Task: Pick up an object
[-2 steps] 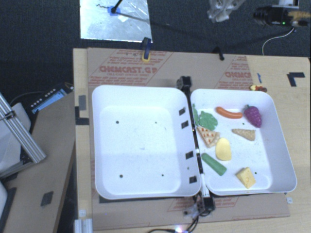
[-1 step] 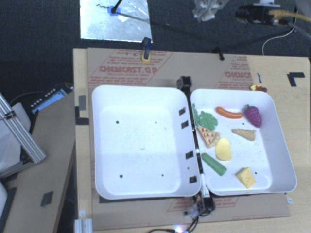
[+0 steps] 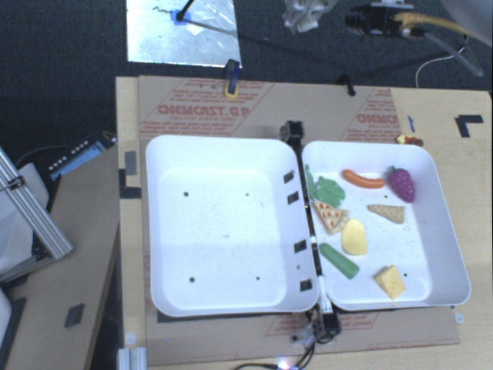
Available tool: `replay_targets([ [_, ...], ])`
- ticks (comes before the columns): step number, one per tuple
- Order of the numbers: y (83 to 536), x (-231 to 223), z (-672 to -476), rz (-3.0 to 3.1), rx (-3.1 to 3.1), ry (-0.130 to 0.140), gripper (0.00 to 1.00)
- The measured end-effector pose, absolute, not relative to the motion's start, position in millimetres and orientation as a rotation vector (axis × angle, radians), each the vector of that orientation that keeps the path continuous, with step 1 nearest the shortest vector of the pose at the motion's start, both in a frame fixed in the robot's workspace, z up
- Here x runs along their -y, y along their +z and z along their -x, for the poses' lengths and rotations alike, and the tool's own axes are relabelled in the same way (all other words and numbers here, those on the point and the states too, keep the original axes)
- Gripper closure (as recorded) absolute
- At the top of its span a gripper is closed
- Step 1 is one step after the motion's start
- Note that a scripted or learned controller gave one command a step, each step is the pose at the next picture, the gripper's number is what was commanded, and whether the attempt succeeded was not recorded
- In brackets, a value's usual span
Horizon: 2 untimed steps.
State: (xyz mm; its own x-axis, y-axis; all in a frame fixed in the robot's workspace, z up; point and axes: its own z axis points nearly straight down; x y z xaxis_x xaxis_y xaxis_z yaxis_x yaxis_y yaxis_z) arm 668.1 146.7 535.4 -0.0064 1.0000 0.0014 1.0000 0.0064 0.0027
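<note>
The right bin [image 3: 443,241] holds several toy foods. Along its far side lie an orange sausage [image 3: 362,179] and purple grapes [image 3: 400,183], with a green leafy piece [image 3: 327,189] at the far left. In the middle are a waffle-like wedge [image 3: 330,216], a yellow lemon-like piece [image 3: 354,237] and a tan bread wedge [image 3: 386,213]. A green cucumber [image 3: 340,260] and a yellow cheese block [image 3: 390,281] sit near the front. My gripper [image 3: 306,10] hangs high beyond the bench's far edge, well away from both bins, with nothing seen in it.
The left bin [image 3: 223,230] sits beside the right one, with black clips [image 3: 296,199] along the shared wall. A shiny foil sheet [image 3: 183,21] lies at the far left, a yellow clamp [image 3: 231,81] on the board's far edge, and cables [image 3: 431,25] at the top right.
</note>
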Motion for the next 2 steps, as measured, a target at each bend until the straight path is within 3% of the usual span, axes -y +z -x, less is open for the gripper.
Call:
replay_targets([
  [2,535.2,-216.1,-668.0,-2.213,-2.229,0.004,1.00],
])
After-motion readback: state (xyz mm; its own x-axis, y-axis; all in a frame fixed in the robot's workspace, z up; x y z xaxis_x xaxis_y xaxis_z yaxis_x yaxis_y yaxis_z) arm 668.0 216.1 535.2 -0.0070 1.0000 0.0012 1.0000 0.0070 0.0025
